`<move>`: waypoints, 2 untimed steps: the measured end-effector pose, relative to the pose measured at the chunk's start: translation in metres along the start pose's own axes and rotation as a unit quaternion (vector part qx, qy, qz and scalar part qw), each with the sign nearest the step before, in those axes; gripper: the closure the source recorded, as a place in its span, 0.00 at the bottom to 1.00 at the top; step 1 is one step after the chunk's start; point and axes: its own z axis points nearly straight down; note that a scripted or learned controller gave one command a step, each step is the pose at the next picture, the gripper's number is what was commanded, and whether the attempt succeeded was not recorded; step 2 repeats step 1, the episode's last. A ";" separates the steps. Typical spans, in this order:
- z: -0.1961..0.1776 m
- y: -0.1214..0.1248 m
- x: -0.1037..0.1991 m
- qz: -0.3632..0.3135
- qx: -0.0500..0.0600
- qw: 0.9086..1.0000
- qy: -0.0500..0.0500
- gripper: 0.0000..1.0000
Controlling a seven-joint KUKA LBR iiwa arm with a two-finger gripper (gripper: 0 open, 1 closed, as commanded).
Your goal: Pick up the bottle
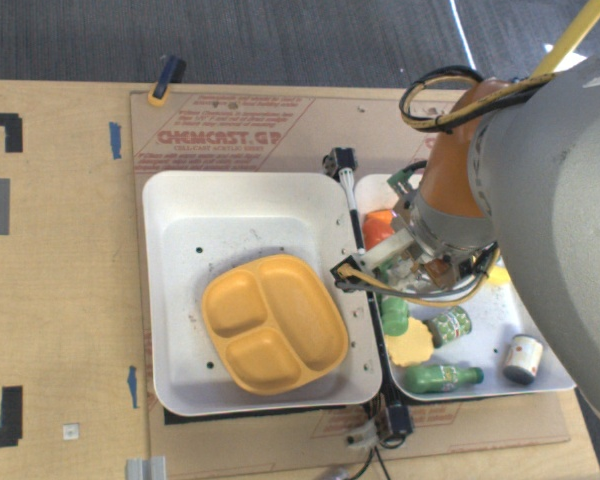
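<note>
A: Where is the bottle (441, 376)?

B: It lies on its side, green, near the front wall of the right bin (536, 320), well apart from the gripper (405, 268).

A: Is the gripper holding something?

B: I cannot tell its state. I judge it is the approach step; it must go forward and down.

A: And around?

B: A yellow plate (274, 322) in the left bin (170, 268), brown bench (60, 288).

Glossy green plastic bottle (441, 376); matt yellow plastic tray (273, 322).

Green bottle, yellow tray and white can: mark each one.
green bottle (443, 376), camera view, middle of its body.
yellow tray (273, 322), camera view, central divider.
white can (523, 358), camera view, its side.
</note>
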 end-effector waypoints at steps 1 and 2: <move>0.000 -0.064 -0.022 -0.061 0.002 0.998 -0.001 1.00; 0.000 -0.064 -0.022 -0.061 0.002 0.998 -0.001 1.00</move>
